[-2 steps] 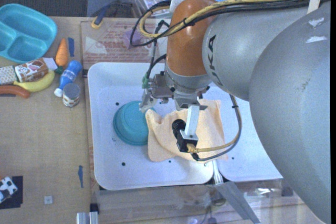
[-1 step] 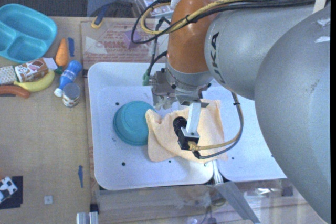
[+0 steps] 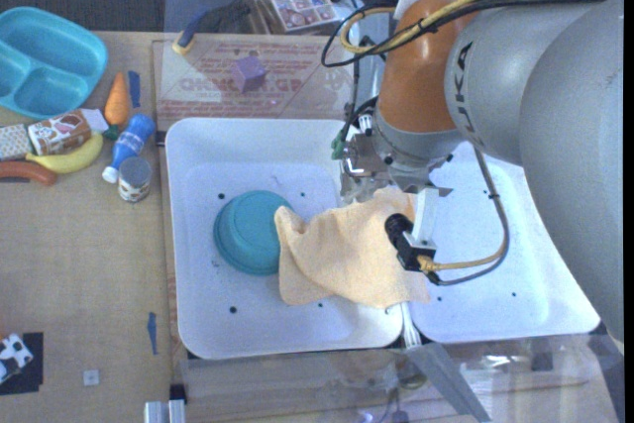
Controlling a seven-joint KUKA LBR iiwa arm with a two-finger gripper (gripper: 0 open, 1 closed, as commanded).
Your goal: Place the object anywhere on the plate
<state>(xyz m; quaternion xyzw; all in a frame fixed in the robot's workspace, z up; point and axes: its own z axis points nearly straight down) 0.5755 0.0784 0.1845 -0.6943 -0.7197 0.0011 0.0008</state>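
A round teal plate (image 3: 247, 231) lies in the left white bin (image 3: 198, 158). A yellow cloth (image 3: 342, 258) hangs crumpled just right of it, its left edge overlapping the plate's right rim and its lower part lying on the bin floor. The cloth's top bunches up under my gripper (image 3: 376, 198), which sits directly above it below the orange wrist band. The wrist and the cloth hide the fingertips.
The right white bin (image 3: 515, 282) lies under the arm. Left of the bins, on the bench, are a banana (image 3: 67, 157), a carrot (image 3: 118, 99), a small bottle (image 3: 129, 146), a can (image 3: 135, 178) and a blue divided tray (image 3: 45, 62). A purple block (image 3: 249, 71) rests behind.
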